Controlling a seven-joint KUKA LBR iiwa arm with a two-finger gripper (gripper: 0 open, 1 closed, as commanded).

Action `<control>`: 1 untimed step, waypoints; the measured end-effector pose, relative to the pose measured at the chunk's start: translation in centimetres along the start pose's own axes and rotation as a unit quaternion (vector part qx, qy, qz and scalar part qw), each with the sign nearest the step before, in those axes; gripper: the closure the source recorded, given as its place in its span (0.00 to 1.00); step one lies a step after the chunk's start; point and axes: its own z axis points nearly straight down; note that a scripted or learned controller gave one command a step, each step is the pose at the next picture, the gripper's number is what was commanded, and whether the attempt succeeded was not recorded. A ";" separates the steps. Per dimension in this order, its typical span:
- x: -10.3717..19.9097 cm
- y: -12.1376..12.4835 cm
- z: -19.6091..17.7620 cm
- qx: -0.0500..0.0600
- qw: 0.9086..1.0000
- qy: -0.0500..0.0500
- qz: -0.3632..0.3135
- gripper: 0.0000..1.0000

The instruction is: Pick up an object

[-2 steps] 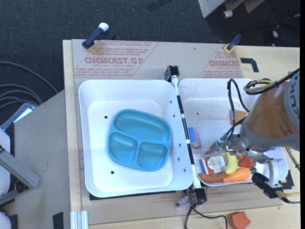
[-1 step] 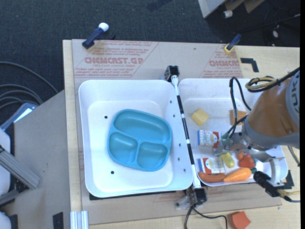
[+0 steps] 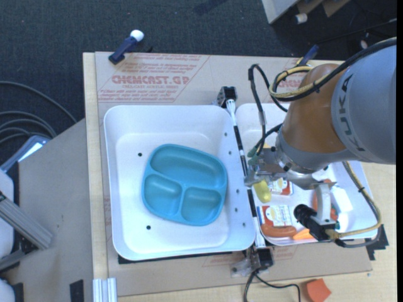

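My gripper [image 3: 257, 176] reaches down into the right bin [image 3: 247, 119] at its left wall, under the grey and orange wrist. Just below it lies a small yellow-green object [image 3: 264, 194], touching or nearly touching the gripper's tip. A red and white packet [image 3: 276, 218] lies in front of that, with an orange piece [image 3: 303, 235] at the bin's front edge. A white object [image 3: 342, 201] sits to the right. The arm hides much of this bin.
The left bin [image 3: 119, 168] holds a blue divided plate [image 3: 184, 184]. A blue and white marker [image 3: 125, 47] lies on the bench at the back left. An orange block [image 3: 315, 289] sits off the bench front. Black clamps hold the wall between the bins.
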 end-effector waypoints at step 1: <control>-2.0 -1.5 -8.3 0.000 1.000 0.000 0.000 1.00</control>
